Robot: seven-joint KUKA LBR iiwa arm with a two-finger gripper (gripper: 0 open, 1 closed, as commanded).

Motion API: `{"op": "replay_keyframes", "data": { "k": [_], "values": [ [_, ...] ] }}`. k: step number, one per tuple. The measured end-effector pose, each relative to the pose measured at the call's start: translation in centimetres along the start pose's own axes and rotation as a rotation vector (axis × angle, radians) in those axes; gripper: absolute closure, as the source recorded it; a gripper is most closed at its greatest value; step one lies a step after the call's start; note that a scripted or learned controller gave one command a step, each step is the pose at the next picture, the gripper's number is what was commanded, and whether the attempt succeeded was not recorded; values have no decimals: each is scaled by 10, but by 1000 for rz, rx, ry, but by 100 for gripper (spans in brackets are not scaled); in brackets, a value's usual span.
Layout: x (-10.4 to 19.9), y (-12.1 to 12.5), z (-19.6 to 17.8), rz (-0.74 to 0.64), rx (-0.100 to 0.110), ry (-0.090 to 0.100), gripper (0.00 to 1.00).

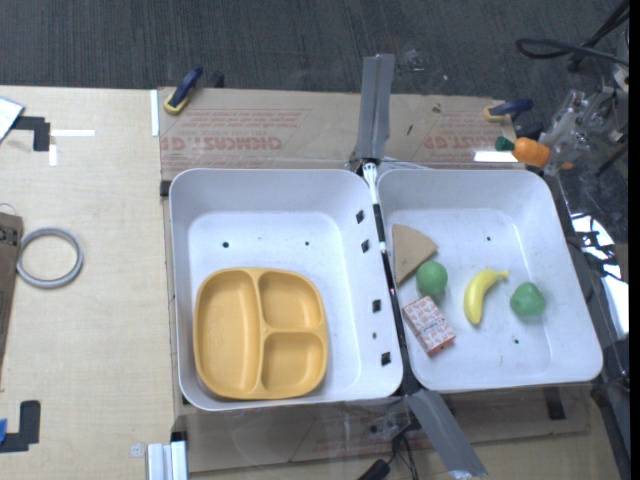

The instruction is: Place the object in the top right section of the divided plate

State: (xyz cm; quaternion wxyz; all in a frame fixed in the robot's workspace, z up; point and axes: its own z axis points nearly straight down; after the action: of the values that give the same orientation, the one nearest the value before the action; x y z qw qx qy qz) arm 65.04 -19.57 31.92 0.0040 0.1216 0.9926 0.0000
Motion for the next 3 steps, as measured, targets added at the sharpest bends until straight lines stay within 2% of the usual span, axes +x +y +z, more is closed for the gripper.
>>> {"op": "replay_keyframes", "data": {
  "k": [1,2,3],
  "values": [
    [26,48,-65,-27,0,3,100],
    [43,64,88,-564,-3,5,100],
    [-15,-22,84,-639,-1,1,100]
  ]
}}
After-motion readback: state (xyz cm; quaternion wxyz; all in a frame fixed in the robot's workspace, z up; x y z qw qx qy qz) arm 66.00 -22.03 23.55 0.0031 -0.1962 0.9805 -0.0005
